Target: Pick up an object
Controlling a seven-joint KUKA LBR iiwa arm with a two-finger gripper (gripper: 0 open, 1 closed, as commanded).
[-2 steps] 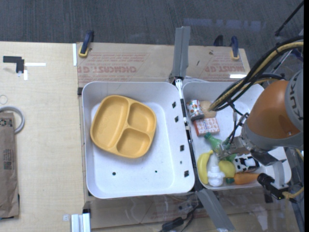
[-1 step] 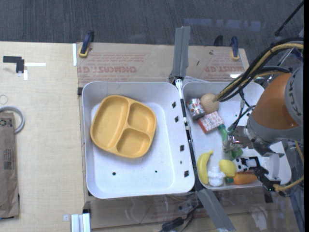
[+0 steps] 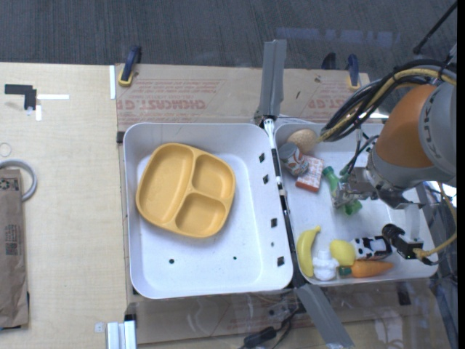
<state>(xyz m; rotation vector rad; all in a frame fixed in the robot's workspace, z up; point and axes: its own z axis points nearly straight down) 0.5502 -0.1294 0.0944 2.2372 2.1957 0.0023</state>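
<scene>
The pale wooden bench (image 3: 65, 195) carries two shallow white bins side by side; the left white plastic bin (image 3: 145, 267) holds a yellow three-compartment plastic plate (image 3: 187, 190), lying flat toward its upper left; the right white plastic bin (image 3: 309, 217) holds the small clutter. The grey arm with its orange band (image 3: 407, 133) reaches in from the right, and its hand (image 3: 349, 193) sits low over the middle of the right bin, just at a small green object (image 3: 352, 207); whether the hand is open or closed on anything cannot be told from here, since the wrist hides it.

That green object, near the bin's centre, looks the likeliest target; it appears to be light, hard plastic, probably smooth and inclined to slip, so a grip across its narrow middle seems best. Along the bin's lower edge lie a yellow toy banana (image 3: 308, 247), a yellow lemon-like piece (image 3: 343, 251), an orange toy carrot (image 3: 372, 268) and a black-and-white toy figure (image 3: 373, 246); a small red-and-white packet (image 3: 309, 174) lies near the upper left.

Red print on the brown cardboard sheet (image 3: 189, 97) behind the bins is upside down and too faint to read with confidence.
</scene>
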